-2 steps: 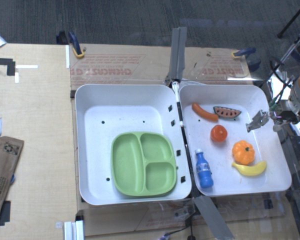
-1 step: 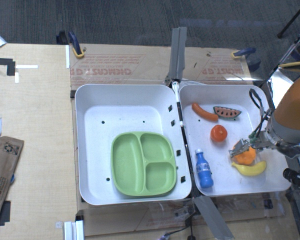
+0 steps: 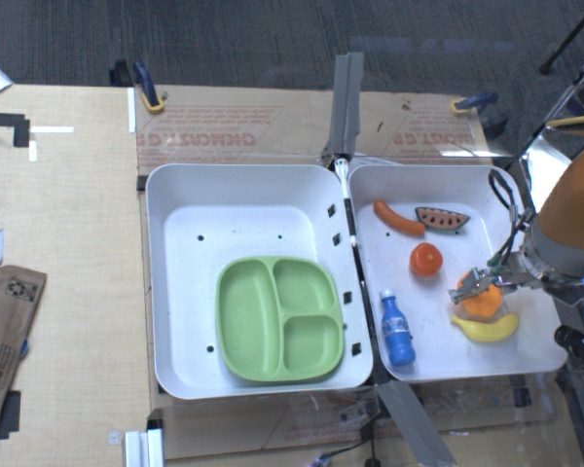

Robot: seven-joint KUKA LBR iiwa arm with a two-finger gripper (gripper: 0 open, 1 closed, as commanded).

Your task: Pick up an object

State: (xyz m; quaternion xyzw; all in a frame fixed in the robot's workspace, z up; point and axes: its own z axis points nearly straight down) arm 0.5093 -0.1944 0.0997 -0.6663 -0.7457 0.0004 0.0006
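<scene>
The banana (image 3: 487, 329) lies nearest, at the right bin's (image 3: 526, 363) front edge, touching the orange fruit (image 3: 482, 303) just behind it. The gripper (image 3: 470, 287) sits low on that orange fruit, seemingly pinching it, though its fingers are too small to read with certainty. Leftward stand a blue bottle (image 3: 397, 331) and tomato (image 3: 425, 259); behind, sausage (image 3: 398, 218) and watermelon slice (image 3: 441, 219). A green divided plate (image 3: 279, 318) occupies the left bin (image 3: 175, 261)
</scene>
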